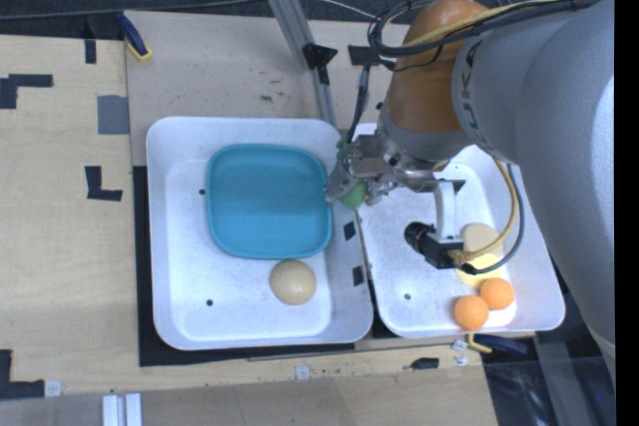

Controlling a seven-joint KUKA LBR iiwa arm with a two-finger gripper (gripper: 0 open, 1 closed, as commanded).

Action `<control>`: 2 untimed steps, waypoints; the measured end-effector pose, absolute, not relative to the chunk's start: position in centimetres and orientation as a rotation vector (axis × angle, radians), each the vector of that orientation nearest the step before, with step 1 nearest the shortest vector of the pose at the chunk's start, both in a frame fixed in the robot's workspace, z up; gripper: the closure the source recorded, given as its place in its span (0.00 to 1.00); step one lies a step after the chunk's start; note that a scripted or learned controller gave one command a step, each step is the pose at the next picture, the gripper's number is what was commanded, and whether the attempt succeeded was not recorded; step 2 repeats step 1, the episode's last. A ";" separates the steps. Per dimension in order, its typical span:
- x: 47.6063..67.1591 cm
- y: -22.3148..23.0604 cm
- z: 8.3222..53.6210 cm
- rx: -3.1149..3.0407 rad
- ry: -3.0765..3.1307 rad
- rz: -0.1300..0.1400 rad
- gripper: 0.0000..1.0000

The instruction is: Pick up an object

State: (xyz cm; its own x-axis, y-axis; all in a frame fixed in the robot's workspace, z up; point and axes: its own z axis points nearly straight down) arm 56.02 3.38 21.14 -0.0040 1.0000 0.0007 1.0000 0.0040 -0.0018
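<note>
My gripper point(349, 183) hangs over the ridge between the two white bins, at the right edge of a blue square plate point(268, 200). A small green thing point(351, 197) shows right at the gripper's tip, mostly hidden by it; I cannot tell whether it is held. A beige ball point(293, 281) lies in the left bin point(180, 244) just below the plate. In the right bin point(399, 309), two orange balls point(483, 302) sit touching at the near right corner, with a pale cream ball point(479, 236) just above them.
The grey arm with its orange band point(434, 75) covers the far half of the right bin. A slanted metal pole point(290, 15) rises behind the left bin. The wooden bench point(60, 244) lies to the left.
</note>
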 end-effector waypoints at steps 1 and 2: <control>58.1 8.0 20.7 -2.216 -2.225 0.001 1.00; 58.1 8.0 20.7 -2.216 -2.225 0.001 1.00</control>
